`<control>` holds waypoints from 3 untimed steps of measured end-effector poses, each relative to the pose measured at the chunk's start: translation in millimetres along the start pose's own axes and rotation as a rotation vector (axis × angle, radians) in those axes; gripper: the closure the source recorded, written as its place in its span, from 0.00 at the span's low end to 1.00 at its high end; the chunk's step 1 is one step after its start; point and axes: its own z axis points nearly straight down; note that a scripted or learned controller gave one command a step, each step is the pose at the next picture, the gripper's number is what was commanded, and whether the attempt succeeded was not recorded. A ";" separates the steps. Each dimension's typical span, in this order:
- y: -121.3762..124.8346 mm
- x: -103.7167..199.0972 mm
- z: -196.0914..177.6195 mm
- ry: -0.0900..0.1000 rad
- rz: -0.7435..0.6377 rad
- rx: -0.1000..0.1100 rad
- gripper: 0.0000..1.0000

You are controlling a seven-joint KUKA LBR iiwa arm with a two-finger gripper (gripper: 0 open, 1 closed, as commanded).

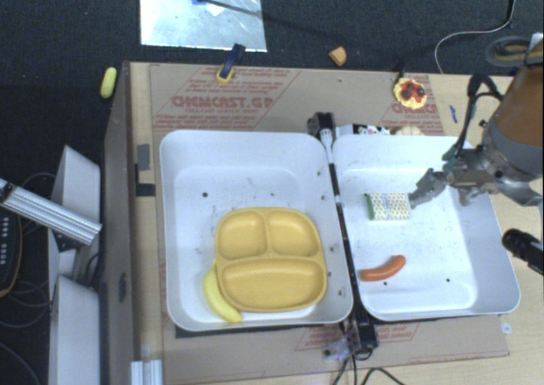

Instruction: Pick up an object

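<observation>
Left bin [183, 205]: fills the left half of the bench, white and shallow.
Yellow tray [270, 257]: a three-section plate in the lower part of the left bin, two small sections above one wide one.
Banana [218, 297]: yellow, curved, lying at the tray's lower left edge, touching or partly under it, near the bin's lower left corner.
Right bin [476, 290]: white, just beside the left bin, the two meeting along a dark seam at frame centre.
Patterned block [388, 206]: small, rectangular, green at its left end, pale and speckled elsewhere, lying in the upper middle of the right bin.
Sausage [382, 268]: orange-red, lying slightly tilted on the bin floor below the block and apart from it.
Gripper [425, 190]: reaches in from the right edge, its tip just right of the patterned block; nothing is seen between its fingers, and whether they are spread or closed cannot be told.
Arm: grey, with an orange band at the right edge of the frame.
Beyond the bins: a small round red and yellow toy [410, 92] on the cardboard at upper right.
</observation>
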 end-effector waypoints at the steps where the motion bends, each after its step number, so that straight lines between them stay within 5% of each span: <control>1: -19.6 0.6 81.4 0.000 0.002 0.001 0.00; 3: -25.3 2.3 197.5 0.000 0.003 0.000 0.00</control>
